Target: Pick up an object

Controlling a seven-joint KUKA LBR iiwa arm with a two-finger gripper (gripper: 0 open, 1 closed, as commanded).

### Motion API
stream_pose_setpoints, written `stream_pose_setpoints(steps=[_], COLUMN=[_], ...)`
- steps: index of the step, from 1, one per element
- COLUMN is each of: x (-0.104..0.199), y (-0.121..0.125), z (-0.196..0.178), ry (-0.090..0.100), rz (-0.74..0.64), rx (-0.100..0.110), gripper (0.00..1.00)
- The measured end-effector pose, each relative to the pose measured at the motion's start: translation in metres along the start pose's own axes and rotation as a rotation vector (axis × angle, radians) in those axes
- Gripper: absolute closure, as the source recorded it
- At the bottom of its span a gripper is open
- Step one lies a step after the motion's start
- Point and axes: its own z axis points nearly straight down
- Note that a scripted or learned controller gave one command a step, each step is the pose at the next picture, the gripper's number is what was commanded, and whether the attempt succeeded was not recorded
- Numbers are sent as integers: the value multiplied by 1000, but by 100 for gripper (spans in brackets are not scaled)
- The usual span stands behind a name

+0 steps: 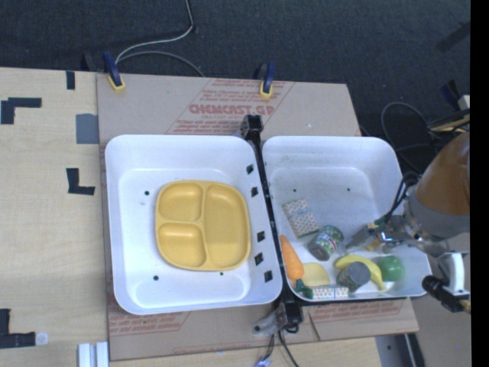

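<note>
arm at right edge, gripper low over right bin | jaws – can't tell, too blurry | targets clustered lower right: banana, green ball, can, carrot | tip – probably take the ball, least crowded, descend straight | yellow tray in left bin

The two bins are white. The plate is yellow. The carrot is orange. The banana is yellow, and the round ball is green. The little packet has checks.
</note>
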Motion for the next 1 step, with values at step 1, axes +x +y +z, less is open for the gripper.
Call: stream_pose_setpoints(steps=[1], x=[109], y=[32], z=[19], ry=[-1], rz=[-3], rx=[-9], gripper=[0])
